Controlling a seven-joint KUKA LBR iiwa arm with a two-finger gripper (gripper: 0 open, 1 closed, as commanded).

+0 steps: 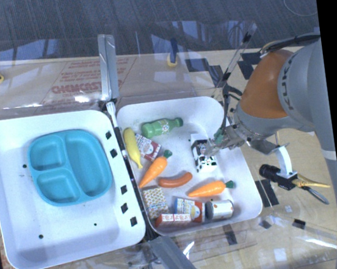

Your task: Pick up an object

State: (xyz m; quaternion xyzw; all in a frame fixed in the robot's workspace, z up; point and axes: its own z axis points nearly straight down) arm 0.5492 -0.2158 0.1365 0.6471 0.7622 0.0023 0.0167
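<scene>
A pale wooden surface (244, 244) carries two shallow white bins; in the right bin (246, 203), beyond the orange plastic carrot (206, 189), the hand (206, 150) hovers over a small black-and-white toy (205, 163), its grip impossible to tell

Grey arm (309, 81) with rounded orange band (264, 90), thin cables.
</scene>
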